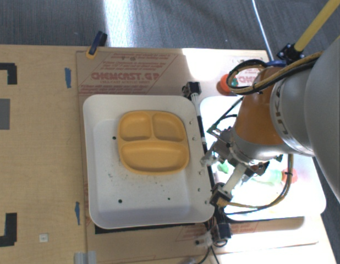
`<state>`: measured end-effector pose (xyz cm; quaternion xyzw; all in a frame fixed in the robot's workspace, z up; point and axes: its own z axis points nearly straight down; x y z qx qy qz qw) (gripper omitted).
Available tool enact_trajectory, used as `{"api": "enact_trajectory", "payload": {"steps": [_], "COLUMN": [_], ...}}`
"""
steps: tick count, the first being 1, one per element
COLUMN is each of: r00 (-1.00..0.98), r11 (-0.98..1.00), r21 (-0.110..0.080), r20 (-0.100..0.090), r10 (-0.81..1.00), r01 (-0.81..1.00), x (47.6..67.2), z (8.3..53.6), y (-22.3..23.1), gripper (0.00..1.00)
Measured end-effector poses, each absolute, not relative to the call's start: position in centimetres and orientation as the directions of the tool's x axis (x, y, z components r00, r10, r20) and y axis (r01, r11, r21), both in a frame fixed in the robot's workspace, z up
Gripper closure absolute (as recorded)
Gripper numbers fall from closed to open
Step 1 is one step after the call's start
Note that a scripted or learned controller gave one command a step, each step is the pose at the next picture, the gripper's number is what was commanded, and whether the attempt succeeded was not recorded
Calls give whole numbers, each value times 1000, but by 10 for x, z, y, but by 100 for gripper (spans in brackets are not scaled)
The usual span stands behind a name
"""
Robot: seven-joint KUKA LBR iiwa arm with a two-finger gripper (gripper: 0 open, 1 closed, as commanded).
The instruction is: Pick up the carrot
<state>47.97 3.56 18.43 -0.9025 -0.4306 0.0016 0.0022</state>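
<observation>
An orange rounded thing (223,85), which looks like the carrot, lies at the far left corner of the right bin (302,210), partly hidden behind black cables. My gripper (231,172) hangs low over the left side of the right bin, under the orange wrist band (258,122). It is well to the near side of that orange thing and apart from it. The arm's bulk covers most of the bin's contents.
The left bin (98,164) holds a yellow divided plate (153,141). Green bits (274,176) and a small red-orange piece (291,175) show in the right bin beside the wrist. The bins' dividing wall (203,147) runs close to the gripper's left.
</observation>
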Motion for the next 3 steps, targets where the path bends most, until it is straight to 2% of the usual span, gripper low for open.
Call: {"api": "enact_trajectory", "payload": {"steps": [1, 2, 3], "r00": [630, 731, 813], "r11": [-630, -731, -813], "r21": [-5, 0, 0], "r20": [0, 0, -1], "r10": [777, 683, 583], "r01": [777, 683, 583], "x": [480, 480, 493], "z": [194, 262, 283], "y": [36, -5, -93], "gripper": [100, 100, 100]}}
